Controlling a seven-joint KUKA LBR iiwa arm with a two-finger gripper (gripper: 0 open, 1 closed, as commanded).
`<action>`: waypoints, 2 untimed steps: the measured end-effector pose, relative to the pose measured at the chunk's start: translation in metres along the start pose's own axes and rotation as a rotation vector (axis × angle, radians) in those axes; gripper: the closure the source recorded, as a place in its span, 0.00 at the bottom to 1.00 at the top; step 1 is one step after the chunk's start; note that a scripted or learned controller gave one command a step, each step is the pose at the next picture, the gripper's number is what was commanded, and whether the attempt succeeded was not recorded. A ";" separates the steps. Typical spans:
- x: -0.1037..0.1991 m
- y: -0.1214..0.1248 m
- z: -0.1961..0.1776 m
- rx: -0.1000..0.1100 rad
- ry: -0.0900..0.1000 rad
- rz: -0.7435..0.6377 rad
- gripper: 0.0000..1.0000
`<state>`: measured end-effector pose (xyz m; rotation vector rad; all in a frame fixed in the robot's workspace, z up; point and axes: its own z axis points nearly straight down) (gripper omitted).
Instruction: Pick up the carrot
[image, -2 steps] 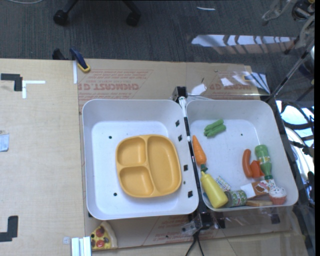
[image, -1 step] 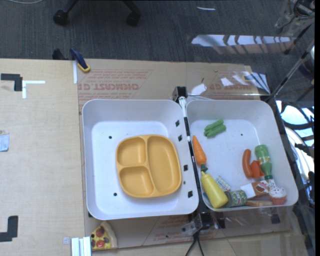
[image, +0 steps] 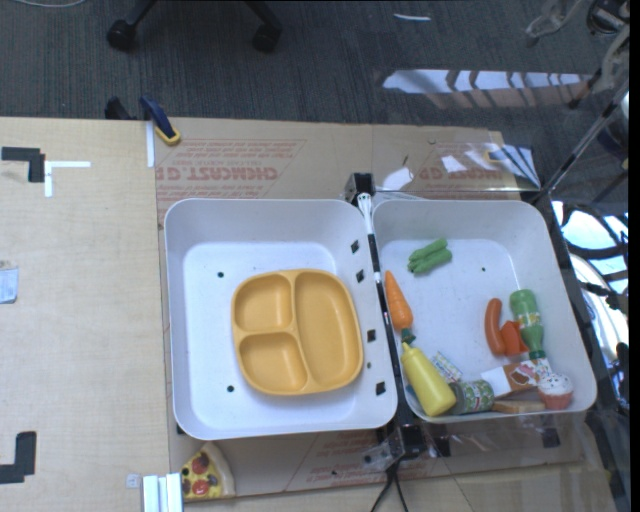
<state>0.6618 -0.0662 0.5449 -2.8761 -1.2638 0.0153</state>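
Observation:
The carrot (image: 398, 300), orange with a green tip, lies along the left wall of the right bin (image: 535, 225), its narrow end pointing to the back. Just in front of it stands a yellow mustard bottle (image: 427, 380), nearly touching its thick end.
The left bin (image: 200, 230) holds a yellow three-part plate (image: 297, 330). In the right bin lie green beans (image: 430, 256), a red sausage (image: 493, 326), a green bottle (image: 527, 318), a small can (image: 470, 395) and a cupcake (image: 553, 385) along the front right. A toy pizza slice (image: 203, 475) lies on the bench.

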 end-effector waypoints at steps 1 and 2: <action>0.001 0.001 -0.007 0.001 -0.004 -0.004 1.00; -0.062 0.036 0.007 0.000 0.003 -0.484 1.00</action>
